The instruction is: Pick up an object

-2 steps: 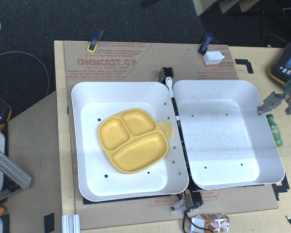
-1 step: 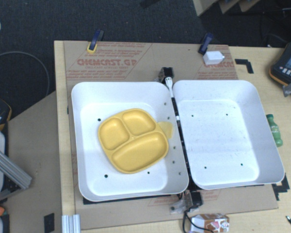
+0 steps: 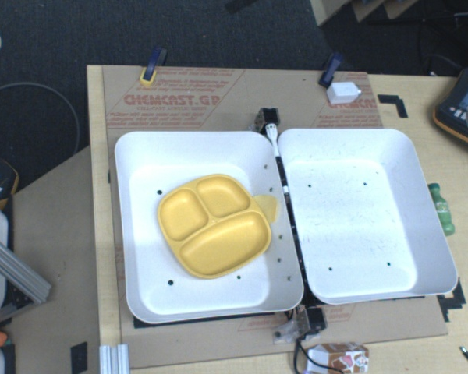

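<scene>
As I look across the bench from the left, the left bin (image 3: 132, 170) holds the one thing for me to pick: a yellow divided plate (image 3: 214, 226) with three compartments, two small ones on its far side and one long one on its near side. It lies flat on the bin floor, a little right of the bin's middle, turned at a slant. A smaller pale yellow piece (image 3: 266, 206) peeks out at its right edge, touching it. Between the bins runs a black strip (image 3: 283, 185). The right bin (image 3: 398, 154) sits just beside it. A white block (image 3: 343, 93) rests on the cardboard (image 3: 218, 100) beyond, and a green object (image 3: 441, 209) lies along the right bin's outer rim.
</scene>
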You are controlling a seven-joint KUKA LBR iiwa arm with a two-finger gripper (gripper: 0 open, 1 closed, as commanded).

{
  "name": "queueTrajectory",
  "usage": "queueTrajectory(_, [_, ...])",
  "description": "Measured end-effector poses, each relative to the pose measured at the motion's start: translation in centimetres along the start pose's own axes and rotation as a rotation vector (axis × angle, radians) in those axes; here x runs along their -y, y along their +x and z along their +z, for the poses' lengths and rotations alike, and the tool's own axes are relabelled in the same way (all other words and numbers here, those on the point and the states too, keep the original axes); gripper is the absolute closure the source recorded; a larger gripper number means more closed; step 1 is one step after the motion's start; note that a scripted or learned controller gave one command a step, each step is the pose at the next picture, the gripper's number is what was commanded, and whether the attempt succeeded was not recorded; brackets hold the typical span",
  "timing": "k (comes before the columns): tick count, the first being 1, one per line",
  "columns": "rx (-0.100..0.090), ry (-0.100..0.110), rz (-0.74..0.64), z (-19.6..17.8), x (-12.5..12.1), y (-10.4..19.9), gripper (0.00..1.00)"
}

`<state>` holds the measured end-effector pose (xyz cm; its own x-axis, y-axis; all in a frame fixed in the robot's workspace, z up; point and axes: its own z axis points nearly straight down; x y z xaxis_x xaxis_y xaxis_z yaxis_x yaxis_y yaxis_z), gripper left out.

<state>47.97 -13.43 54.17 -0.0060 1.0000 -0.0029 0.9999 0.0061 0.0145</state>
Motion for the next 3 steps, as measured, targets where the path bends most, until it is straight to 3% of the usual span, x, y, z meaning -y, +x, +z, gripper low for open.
queueTrajectory(1, [0.001,0.007,0.004,-0.5,-0.1,-0.2,1.00])
queueTrajectory(2, [-0.006,0.028,0.006,11.7,0.3,0.8,1.00])
queueTrajectory(3, [-0.007,0.022,-0.009,16.6,-1.2,14.1,1.00])
